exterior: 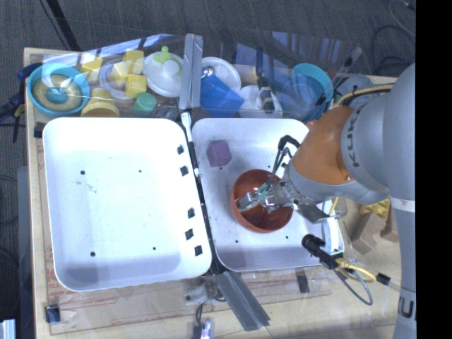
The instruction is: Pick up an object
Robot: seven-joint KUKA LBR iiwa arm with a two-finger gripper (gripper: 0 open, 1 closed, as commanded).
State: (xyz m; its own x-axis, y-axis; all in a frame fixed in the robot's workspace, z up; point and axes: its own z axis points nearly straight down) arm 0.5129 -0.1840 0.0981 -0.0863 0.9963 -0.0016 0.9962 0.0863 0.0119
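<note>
Bench top with two white bins side by side, clutter of cups and bowls along the top edge of the frame. Left bin has nothing for you. Everything that matters is in the right bin.

Two candidates there: a red bowl at centre of the right bin, and a purple block up and to the left of it, near the bin's top-left corner, well apart from the bowl.

Your gripper comes in from the right of the frame and sits directly over the bowl's interior, tips pointing left. So the bowl is straight under the tool, not off to any side; the block lies up-left from the tips, past the bowl's rim.

Finger state: I can't tell. The metal parts blur into the bowl's inside, and no gap or contact is readable. I also can't tell whether anything is gripped, or whether the tips touch the bowl wall or hover inside it.

Judgement: the bowl is the target in hand. It's round, so no long axis to align to; the grasp would have to straddle the rim, one finger in, one out. From this centred spot, that calls for a shift toward a rim edge. Risk: the bowl sliding or tipping.
</note>
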